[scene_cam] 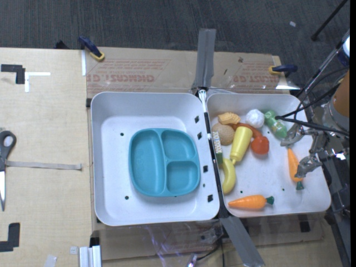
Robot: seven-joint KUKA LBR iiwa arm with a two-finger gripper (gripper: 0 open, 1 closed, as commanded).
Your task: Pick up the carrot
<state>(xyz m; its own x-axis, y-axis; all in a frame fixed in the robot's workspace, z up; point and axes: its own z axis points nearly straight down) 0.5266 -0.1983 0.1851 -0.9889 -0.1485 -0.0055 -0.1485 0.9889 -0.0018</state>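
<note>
- A carrot lies in the right bin, close to its near wall. Its long axis runs roughly along that wall, with the green top pointing towards the arm's side.
- A smaller carrot lies further in, near the bin's right wall. Its axis runs near to far, with the green tip at the near end.
- The end effector sits just beside the small carrot, on its right. I cannot tell whether it is spread or pressed together, or whether it grips anything.
- Judged from here, the small carrot is the closer target, and the large one lies nearer the camera and to the left.
- A banana and a tomato lie beyond.
</note>
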